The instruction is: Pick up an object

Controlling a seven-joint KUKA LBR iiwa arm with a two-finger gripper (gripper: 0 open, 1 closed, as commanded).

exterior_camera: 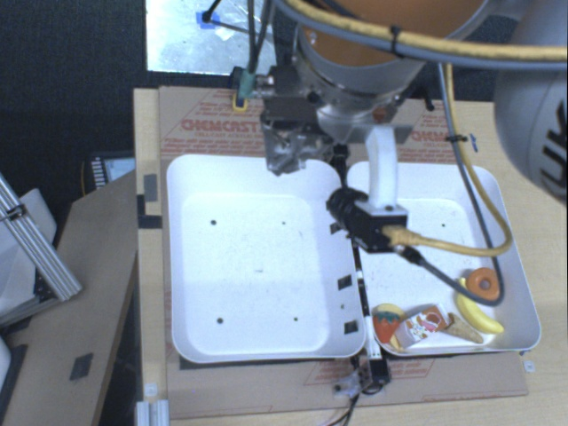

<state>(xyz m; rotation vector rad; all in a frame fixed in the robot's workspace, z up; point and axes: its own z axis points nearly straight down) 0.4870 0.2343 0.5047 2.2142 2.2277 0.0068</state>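
Pincer (286, 156) state: can't tell. Go for the banana (479, 315) in the right bin's (519, 264) near corner; it's soft, so grip mid-body.

Tan wooden surface (106, 238) with brown printed cardboard (213, 122) on top. Dark floor (62, 60) from 9 to 12 o'clock, bright lit patch (186, 25) at 11. Aluminium frame rail (35, 247) at 9 o'clock.

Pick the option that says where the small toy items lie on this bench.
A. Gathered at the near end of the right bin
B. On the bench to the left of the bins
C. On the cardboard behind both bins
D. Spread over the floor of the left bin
A: the banana, the orange piece and the red-and-white packet all lie at the near end of the right bin.
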